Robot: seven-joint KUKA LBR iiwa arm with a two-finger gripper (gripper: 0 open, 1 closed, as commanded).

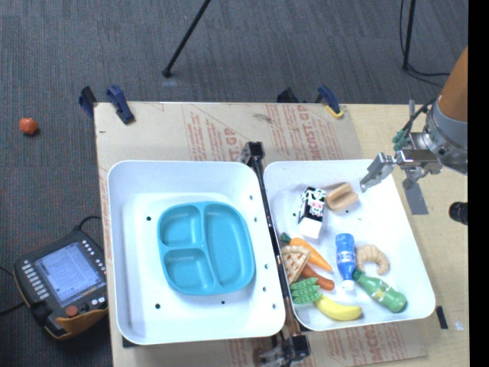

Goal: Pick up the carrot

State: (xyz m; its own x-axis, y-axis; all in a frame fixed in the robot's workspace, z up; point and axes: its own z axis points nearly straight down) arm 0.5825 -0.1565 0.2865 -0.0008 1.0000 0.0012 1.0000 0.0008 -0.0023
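1. The carrot point(312, 254), orange and tapered, is lying slantwise in the right bin point(409, 235), just left of the blue bottle point(345, 255)
2. The pincer point(396, 176) is hanging released and gripping nothing, well apart from the carrot, beyond the bottle near the bin's far right rim

bench board point(229, 132) | red printed lettering, upside down, not readable | no other text

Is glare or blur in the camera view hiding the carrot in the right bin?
Camera view: even, soft lighting; the white bins are bright but not blown out; the carrot reads clearly orange, partly crowded by neighbouring toys; overall image slightly soft, and the gripper at the right looks a little blurred.
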